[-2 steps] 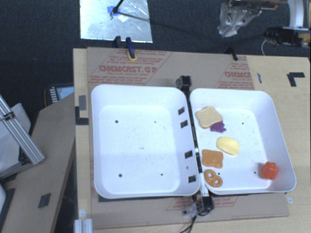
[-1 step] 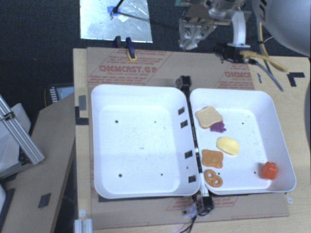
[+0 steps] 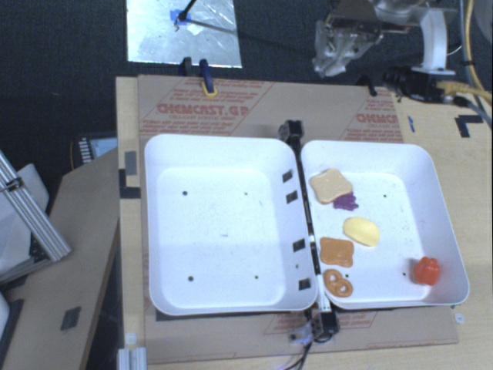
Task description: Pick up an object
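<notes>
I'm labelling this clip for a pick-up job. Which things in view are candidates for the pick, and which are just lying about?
Belongs to the job:
pincer, above the bench
bread slice
purple piece
yellow piece
brown toast piece
pretzel
red pepper
right bin, holding all six

Just lying about:
left bin
silver sheet
blue and yellow clamp

A tan bench (image 3: 231, 102) printed with red lettering carries two shallow white bins side by side, touching along their inner walls. The left bin (image 3: 158, 230) lies toward the bench's left edge, the right bin (image 3: 439, 206) toward its right edge. A blue-and-yellow clamp (image 3: 206, 79) grips the far edge.
</notes>
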